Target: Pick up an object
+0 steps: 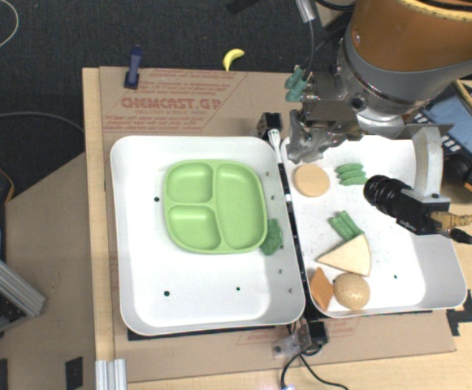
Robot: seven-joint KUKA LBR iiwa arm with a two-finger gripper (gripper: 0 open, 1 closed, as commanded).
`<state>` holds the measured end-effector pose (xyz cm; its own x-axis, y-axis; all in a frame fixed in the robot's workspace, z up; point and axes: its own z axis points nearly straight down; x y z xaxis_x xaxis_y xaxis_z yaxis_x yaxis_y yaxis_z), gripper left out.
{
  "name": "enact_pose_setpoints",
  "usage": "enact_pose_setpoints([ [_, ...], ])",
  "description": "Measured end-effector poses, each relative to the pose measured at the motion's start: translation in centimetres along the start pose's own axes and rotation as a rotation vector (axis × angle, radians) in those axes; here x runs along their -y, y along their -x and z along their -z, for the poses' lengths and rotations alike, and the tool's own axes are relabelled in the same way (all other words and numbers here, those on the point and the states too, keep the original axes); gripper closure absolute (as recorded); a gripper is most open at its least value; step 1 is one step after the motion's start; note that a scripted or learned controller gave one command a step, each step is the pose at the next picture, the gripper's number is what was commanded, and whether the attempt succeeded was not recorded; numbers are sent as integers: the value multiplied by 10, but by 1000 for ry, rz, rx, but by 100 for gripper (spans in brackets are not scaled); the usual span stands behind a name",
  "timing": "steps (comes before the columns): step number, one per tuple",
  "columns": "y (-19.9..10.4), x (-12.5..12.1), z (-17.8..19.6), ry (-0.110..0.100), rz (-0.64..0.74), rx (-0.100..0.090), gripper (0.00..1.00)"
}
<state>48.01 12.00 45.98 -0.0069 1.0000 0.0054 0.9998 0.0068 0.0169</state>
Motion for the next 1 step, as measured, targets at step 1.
enact_pose_setpoints([
  [1,2,0,3,-13,-5,5,100],
])
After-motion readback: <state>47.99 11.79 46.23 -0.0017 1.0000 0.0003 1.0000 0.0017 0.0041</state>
